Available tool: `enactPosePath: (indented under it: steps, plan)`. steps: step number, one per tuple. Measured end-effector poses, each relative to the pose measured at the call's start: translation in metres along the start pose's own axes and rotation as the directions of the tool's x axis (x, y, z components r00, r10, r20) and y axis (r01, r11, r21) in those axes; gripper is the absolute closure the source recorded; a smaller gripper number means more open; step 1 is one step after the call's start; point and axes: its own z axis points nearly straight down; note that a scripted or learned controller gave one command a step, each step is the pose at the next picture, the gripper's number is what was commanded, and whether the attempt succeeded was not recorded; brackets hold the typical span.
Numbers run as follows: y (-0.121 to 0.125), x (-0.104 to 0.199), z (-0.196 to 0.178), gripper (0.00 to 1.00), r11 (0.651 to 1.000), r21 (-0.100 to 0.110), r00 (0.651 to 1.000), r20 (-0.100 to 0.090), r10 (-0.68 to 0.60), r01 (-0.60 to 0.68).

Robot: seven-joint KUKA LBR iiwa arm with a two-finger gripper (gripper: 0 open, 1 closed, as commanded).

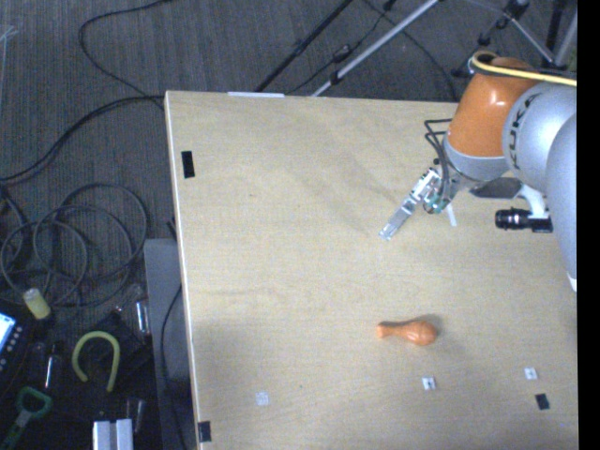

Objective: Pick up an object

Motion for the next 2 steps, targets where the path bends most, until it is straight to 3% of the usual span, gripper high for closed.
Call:
enactPosePath:
  steps: [1, 2]
  plan:
    - [0.002, 0.0, -0.01, 1.0, 1.0, -0.006, 1.0, 0.001, 0.0, 0.0]
    - [0.036, 0.047, -0.102, 1.0, 1.0, -0.005, 1.0, -0.001, -0.015, 0.015]
